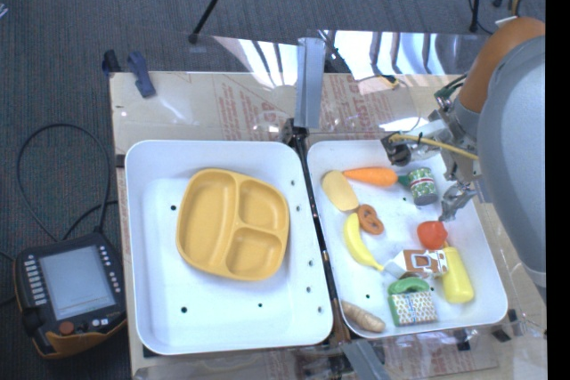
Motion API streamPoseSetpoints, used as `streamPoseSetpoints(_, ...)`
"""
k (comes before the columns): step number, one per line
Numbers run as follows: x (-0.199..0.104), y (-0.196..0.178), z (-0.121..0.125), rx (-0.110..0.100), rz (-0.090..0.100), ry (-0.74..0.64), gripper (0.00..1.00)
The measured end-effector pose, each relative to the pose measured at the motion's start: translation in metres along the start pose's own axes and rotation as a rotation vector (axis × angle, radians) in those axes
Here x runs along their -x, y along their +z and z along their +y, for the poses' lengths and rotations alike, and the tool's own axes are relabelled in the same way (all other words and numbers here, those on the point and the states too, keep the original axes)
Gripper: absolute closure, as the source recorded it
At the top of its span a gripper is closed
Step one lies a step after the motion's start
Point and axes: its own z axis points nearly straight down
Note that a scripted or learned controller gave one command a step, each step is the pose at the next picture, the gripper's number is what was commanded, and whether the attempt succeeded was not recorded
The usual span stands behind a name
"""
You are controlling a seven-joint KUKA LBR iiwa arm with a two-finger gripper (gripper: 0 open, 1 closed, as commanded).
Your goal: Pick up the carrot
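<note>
The carrot (370,176), orange with a small green end, lies flat near the far edge of the right bin (492,271). It points left to right. My gripper (454,200) hangs over the right side of that bin, to the right of the carrot and a little nearer the front. It sits just above a red tomato (432,234) and beside a small green can (423,185). Nothing shows in its grasp. The can stands between the gripper and the carrot's green end.
The right bin also holds a beige oval piece (339,190), a brown pretzel-like item (370,220), a banana (361,243), a yellow bottle (457,276), a small carton (423,262) and a green box (411,303). A yellow divided plate (234,224) lies in the left bin (151,298).
</note>
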Motion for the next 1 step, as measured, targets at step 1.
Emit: streamPoseSetpoints(1, 0.0077, 0.0791, -0.0520, -0.006, -0.012, -0.013, 0.00)
